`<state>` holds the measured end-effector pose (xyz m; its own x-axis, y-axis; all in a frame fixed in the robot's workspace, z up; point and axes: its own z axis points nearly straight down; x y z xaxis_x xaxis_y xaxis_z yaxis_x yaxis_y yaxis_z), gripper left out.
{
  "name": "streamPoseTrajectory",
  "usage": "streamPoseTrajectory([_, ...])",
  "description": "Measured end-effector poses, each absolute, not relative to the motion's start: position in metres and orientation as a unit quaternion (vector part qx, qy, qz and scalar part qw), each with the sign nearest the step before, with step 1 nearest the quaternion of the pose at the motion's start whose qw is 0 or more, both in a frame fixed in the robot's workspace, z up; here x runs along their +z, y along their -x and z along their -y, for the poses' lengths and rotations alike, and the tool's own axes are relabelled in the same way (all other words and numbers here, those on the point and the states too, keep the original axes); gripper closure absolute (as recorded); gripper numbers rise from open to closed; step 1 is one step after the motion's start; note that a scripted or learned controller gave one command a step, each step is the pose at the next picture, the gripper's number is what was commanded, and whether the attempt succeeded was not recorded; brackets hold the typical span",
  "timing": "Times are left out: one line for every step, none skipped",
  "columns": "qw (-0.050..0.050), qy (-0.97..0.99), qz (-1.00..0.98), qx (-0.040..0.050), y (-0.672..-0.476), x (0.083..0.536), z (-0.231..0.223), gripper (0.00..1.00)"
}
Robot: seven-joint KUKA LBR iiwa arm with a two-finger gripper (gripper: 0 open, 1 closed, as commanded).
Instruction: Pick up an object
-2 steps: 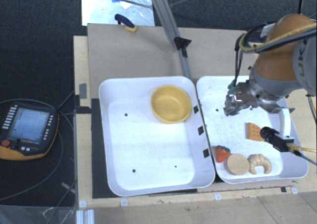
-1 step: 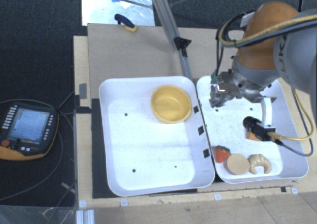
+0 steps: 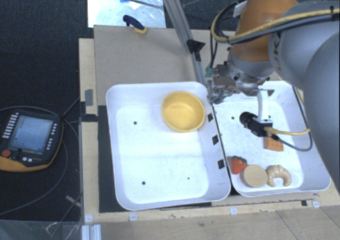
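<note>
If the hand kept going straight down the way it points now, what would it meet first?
Probably bare bin floor. The hand hangs over the near-left corner of the right bin, beside the divide between bins. The yellow bowl sits left of it in the left bin. Depth is hard to judge, so the rim is possible.

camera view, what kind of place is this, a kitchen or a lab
Most likely a robot lab, not a kitchen: a grey arm reaches over two white bins, and a handheld control pad lies on the dark floor beside the bench.

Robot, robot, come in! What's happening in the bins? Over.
Gripper low at the bins' divider, nothing seen held. Yellow bowl beside it, left bin. Croissant, strawberry untouched, right bin.
</note>
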<state>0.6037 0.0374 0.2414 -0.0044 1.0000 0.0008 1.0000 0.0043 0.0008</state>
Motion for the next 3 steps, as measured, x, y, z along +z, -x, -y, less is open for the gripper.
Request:
streamPoseTrajectory([0.0,-0.706,-0.708,0.0007,-0.624,0.241,-0.08,1.0])
streamPoseTrajectory([0.0,-0.707,-0.708,0.0001,-0.637,0.228,-0.097,1.0])
streamPoseTrajectory([0.0,-0.707,-0.707,0.0003,-0.637,0.229,-0.096,0.0])
